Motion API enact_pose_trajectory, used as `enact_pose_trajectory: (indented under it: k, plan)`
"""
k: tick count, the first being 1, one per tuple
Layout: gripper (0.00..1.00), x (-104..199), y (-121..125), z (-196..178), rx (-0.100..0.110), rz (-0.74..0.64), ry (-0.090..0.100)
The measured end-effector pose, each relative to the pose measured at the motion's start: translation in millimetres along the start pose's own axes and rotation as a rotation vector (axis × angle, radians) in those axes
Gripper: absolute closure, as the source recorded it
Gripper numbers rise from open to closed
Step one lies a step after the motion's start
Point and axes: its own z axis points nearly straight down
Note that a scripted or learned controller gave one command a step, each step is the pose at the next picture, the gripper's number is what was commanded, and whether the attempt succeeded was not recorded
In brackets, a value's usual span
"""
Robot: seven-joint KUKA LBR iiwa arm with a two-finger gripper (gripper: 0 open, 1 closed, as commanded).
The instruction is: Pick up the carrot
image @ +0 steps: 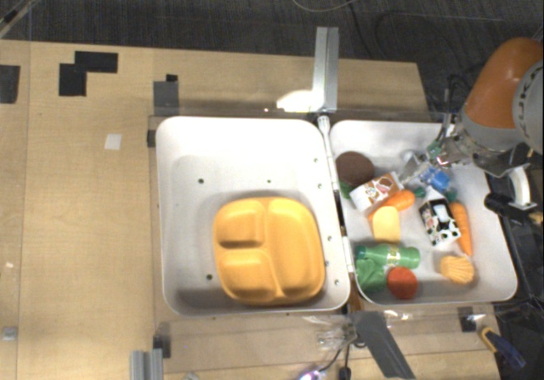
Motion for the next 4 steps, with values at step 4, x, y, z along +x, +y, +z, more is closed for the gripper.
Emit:
enact_pose_trajectory:
  k: [4]
  plan:
    - [0.00, -16, 34, -7, 0.003, 0.212, 0.008]
